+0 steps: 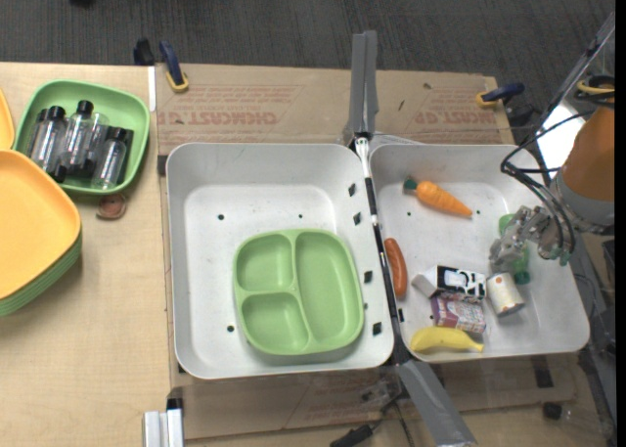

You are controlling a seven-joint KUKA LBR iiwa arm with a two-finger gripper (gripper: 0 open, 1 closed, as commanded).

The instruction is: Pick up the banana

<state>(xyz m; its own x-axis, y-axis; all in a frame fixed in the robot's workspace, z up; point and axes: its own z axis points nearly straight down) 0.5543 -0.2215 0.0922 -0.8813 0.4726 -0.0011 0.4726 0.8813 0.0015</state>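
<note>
The yellow banana [447, 340] lies on its side at the near edge of the right bin [548, 337], just in front of a purple packet [458, 313]. My gripper [525, 238] hangs over the right side of that bin, above and to the right of the banana and well apart from it. A small green item [513, 230] sits right at the gripper, and a white cylinder [504, 293] lies just below it. Whether the green item is held is unclear.
The right bin also holds an orange carrot [440, 198], a red sausage [395, 266] by the centre divider and a black-and-white packet [461, 281]. A green divided plate [296, 290] lies in the left bin [196, 240]. Orange plates [34, 230] and a green tray of bottles [83, 137] stand at the left.
</note>
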